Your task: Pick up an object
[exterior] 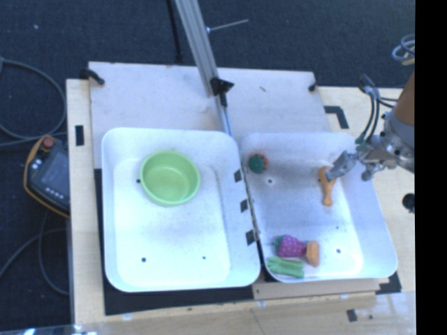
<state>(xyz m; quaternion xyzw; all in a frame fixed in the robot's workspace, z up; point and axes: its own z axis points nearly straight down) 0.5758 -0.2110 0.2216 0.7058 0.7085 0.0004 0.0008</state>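
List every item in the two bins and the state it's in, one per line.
Green bowl: upright in the left bin.
Green ball: resting at the right bin's far left corner.
Orange stick: lying beside the gripper.
Purple, orange and green toys: clustered together at the near edge.

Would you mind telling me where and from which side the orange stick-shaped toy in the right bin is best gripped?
Probably at mid-length, from above, with the hand closing across its narrow width. The orange toy lies flat and slender, running roughly top to bottom in the camera view, on the right bin floor with bare space on either side, apart from the other toys.
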